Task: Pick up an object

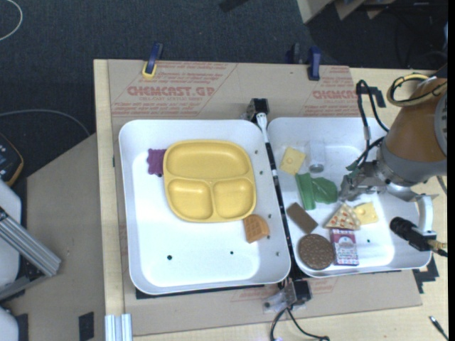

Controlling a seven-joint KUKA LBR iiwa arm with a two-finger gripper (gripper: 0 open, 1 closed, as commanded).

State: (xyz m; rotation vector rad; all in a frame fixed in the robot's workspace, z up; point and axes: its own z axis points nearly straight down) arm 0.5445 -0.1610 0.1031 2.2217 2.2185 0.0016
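Observation:
My gripper (353, 185) hangs low over the middle of the right bin (370, 130), on the grey arm with its orange band (416, 130) coming in from the right. Just below it lie a pizza slice (343, 219) and a small yellow cheese piece (367, 213). To its left are two green pieces (315, 190) and a yellow cheese wedge (292, 160). Nearer the front sit a brown bar (301, 218), a round brown cookie (315, 251) and a small red box (345, 247). I see nothing held.
The left bin (142, 212) holds a yellow divided plate (210, 180), a purple piece (155, 161) at its left edge and an orange-brown bread piece (256, 228). A black cable (366, 112) runs along the arm.

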